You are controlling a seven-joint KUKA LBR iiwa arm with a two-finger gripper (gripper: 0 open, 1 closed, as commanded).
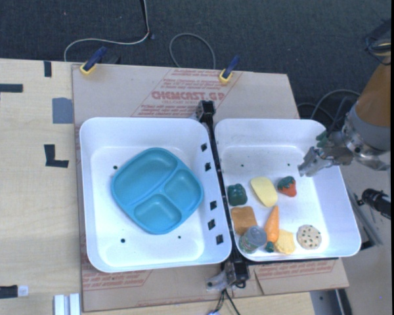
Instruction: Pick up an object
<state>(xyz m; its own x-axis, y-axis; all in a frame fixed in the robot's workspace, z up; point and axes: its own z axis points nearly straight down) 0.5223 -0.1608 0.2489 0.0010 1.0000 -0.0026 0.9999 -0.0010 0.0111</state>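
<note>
Several toy foods lie in the right bin (328,195): a dark green piece (236,193), a yellow piece (264,191), a red strawberry (287,186), a brown toast square (243,216), an orange carrot (272,222), a grey lump (253,238), a second, small yellow piece (286,242) and a round cookie (308,237). My gripper (311,163) hangs over the bin's upper right part, just right of and above the strawberry. I see nothing held in it.
A blue divided plate (157,189) lies in the left bin (95,176). A black divider with clips (213,176) runs between the bins. Cables (184,41) trail behind the cardboard base, and the arm's body (374,117) looms over the right bin's far right rim.
</note>
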